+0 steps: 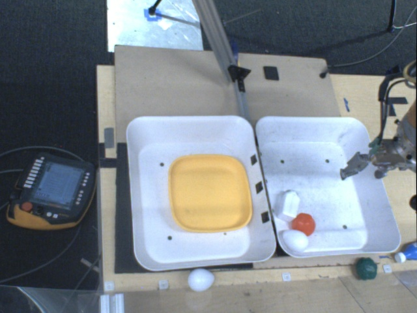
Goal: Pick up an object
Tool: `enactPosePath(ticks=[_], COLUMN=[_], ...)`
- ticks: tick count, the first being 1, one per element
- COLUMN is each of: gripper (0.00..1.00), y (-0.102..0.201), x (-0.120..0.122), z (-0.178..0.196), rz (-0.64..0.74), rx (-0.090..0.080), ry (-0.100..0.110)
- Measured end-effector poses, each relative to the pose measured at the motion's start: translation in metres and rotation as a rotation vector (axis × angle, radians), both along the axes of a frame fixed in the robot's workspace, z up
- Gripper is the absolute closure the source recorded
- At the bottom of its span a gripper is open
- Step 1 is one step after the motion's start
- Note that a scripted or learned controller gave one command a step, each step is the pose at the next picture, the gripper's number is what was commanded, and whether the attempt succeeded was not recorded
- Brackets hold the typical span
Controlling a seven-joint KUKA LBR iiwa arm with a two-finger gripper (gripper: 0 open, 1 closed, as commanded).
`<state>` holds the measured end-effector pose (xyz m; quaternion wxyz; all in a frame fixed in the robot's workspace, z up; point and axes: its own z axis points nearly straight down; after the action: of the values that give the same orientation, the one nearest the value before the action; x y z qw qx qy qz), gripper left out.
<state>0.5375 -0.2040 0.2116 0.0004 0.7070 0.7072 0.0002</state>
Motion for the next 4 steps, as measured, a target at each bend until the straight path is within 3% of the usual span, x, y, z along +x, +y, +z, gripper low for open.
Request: enactPosePath(ticks=[2, 3, 4], gripper=[0.0, 0.0, 1.0], y=[0.0, 0.0, 0.0], x=[-0.004, -0.004, -0.003], z=[-0.104, -0.122, -0.111], rz=[-0.001, 0.0, 0.0], rx=[0.001, 0.0, 0.0], ry=[0.004, 0.001, -0.001])
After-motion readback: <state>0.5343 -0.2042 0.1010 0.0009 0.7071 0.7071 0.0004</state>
